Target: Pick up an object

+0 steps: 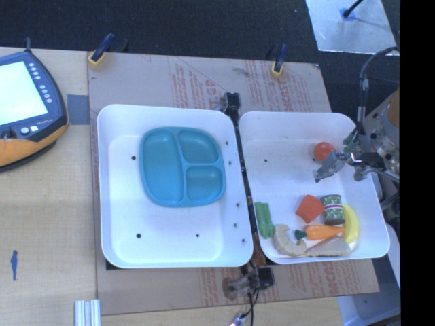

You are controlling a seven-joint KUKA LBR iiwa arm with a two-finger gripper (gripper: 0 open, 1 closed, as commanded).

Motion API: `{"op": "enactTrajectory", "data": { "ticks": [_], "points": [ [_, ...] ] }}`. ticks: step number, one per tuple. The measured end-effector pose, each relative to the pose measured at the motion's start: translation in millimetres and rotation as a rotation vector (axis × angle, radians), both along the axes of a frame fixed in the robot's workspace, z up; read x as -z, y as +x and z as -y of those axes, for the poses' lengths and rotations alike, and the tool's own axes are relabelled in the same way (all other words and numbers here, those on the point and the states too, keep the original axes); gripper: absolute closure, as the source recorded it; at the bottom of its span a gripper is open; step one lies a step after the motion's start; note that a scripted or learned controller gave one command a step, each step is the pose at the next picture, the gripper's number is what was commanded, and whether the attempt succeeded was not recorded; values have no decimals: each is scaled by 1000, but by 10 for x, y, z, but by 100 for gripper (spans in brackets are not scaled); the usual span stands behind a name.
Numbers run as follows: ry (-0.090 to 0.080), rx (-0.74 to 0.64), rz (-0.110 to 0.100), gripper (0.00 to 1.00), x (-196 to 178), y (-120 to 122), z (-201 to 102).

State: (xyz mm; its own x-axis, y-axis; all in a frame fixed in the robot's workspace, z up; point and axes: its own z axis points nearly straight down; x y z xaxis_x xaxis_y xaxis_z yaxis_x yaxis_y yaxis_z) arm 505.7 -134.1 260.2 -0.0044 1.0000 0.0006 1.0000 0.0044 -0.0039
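Claw [338, 163] at right edge of right bin [285, 124], over upper part; whether open or shut, cannot tell. Tomato [323, 150] just left of it. Carrot [325, 232] at lower right, long axis horizontal, tip pointing left. Banana [351, 223] upright beside it.

A wooden bench [47, 209] carries a cardboard sheet [204, 80]. Dark carpet [170, 12] runs along twelve o'clock, with a pale floor patch [346, 19] at one o'clock.
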Motion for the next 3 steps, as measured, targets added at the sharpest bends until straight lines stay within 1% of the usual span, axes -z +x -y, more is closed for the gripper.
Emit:
{"op": "enactTrajectory", "data": {
  "ticks": [1, 2, 3],
  "points": [
    [0, -1, -3, 0, 1683, 197, 477],
    [0, 0, 2, 0, 1681, 943, 520],
    [0, -1, 1, 0, 1680, 1508, 772]
  ]
}}
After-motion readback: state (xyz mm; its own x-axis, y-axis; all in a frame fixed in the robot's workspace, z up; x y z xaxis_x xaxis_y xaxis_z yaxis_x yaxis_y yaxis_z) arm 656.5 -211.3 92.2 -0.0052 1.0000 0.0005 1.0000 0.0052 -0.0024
